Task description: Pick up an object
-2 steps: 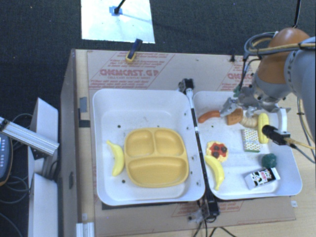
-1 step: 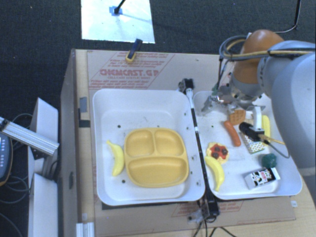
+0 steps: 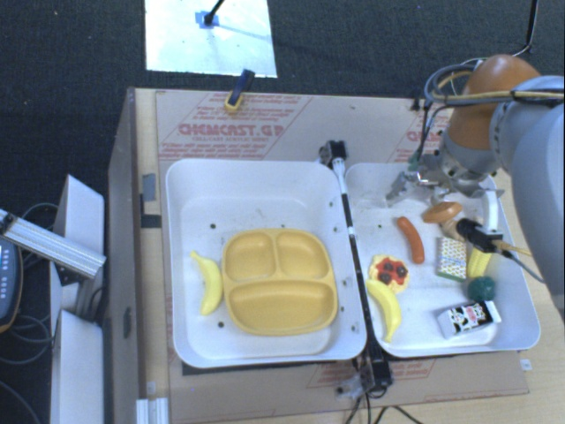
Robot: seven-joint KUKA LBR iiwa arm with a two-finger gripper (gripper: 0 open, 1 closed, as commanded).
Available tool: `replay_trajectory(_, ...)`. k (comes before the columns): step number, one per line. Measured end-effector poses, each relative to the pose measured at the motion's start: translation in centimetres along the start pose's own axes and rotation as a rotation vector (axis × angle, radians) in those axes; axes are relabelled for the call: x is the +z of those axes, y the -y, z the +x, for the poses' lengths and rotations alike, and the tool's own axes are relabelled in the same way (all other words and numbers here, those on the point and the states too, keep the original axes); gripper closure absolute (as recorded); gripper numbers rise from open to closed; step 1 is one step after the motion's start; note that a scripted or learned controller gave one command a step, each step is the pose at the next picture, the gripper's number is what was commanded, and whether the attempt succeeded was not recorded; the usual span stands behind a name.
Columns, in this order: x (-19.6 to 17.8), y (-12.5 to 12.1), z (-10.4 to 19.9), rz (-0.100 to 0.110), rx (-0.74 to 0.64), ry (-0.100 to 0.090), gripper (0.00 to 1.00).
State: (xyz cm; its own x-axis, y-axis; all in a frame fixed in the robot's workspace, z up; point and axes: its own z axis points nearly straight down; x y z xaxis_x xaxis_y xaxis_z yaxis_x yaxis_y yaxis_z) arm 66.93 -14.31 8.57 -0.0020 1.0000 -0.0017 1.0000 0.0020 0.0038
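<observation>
Sausage (image 3: 410, 238) lies bare in the right bin (image 3: 530, 321), slanted, near its middle; we see it untouched. Pincer (image 3: 406, 186) hovers over the bin's upper left part, fingers spread apart with nothing between them. Grey arm (image 3: 530, 140) with orange band comes in from the right. Also in the right bin we note a banana (image 3: 386, 305) by the divider, a pizza toy (image 3: 389, 271) touching the banana's top end, a bread roll (image 3: 441, 211) just right of the sausage, a patterned card (image 3: 451, 258), a green ball (image 3: 481, 287), and a milk carton (image 3: 469, 317) lying flat near the lower right. Left bin (image 3: 185, 201) holds a yellow divided tray (image 3: 279, 281) and a second banana (image 3: 209, 281) just beside the tray's left side. Both bins sit on the worktop (image 3: 265, 122).
</observation>
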Motion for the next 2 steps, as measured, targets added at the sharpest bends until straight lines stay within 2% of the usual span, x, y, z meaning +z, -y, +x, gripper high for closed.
replay_trajectory(1,0.1,4.1,0.1,0.002,0.0,-0.001,0.0)
replay_trajectory(2,-1.0,4.0,0.1,-0.001,-0.001,-0.001,1.0)
